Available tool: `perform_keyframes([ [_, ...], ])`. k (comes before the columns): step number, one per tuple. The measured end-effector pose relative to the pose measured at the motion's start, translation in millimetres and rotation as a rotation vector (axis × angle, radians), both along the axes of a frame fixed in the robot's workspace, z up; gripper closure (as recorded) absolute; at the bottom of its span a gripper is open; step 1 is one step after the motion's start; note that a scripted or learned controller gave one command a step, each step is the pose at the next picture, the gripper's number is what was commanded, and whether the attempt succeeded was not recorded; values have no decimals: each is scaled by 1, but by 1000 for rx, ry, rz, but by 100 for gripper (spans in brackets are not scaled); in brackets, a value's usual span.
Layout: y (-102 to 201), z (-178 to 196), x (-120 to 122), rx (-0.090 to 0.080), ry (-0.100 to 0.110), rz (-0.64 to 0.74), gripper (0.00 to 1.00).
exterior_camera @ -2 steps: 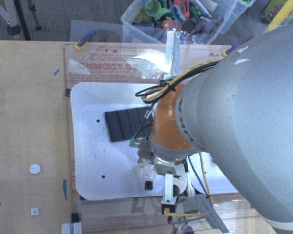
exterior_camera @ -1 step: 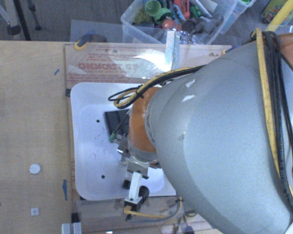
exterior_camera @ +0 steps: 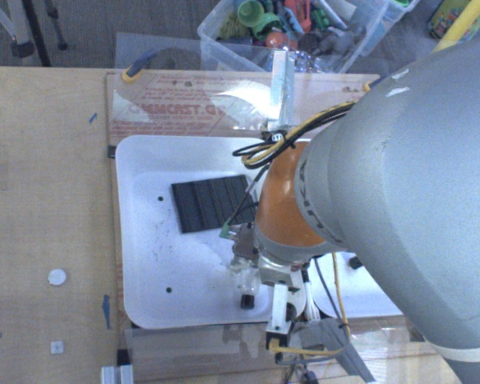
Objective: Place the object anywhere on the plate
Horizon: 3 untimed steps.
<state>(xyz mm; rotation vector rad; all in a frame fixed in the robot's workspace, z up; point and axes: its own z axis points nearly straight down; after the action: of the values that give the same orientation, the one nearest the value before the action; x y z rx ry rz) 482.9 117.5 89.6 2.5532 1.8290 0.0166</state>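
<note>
The big grey arm (exterior_camera: 400,190) comes in from the right and takes up most of that side, its orange band (exterior_camera: 284,202) sitting just above the wrist, with yellow and black cables (exterior_camera: 292,138) looping over it. Below the band the claw (exterior_camera: 260,290) hangs low over the near edge of the left white bin (exterior_camera: 144,214), close to the bin floor. I cannot tell whether it is apart or together, and I cannot make out anything held in it. A small dark thing (exterior_camera: 246,300) lies on the bin floor right at its tip; whether it is part of the tool or a loose piece I cannot say.

A little farther back in the same bin lies a dark ribbed slab (exterior_camera: 210,203), flat and slightly turned, its right end running under the wrist. A curved white rim (exterior_camera: 324,298) peeks out below the arm on the right; it may be the plate.

Out on the wooden table (exterior_camera: 40,174) to the left sits a small white disc (exterior_camera: 57,277). Beyond the bins stands a clear tub of colourful toys (exterior_camera: 304,14).
</note>
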Motion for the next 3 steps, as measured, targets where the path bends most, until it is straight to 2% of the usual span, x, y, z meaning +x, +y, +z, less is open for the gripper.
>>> perform_keyframes([
  [1,71,0,1,-1,-4,-189,100],
  [2,-6,0,0,6,0,-120,100],
  [3,70,0,0,1,-4,-187,100],
])
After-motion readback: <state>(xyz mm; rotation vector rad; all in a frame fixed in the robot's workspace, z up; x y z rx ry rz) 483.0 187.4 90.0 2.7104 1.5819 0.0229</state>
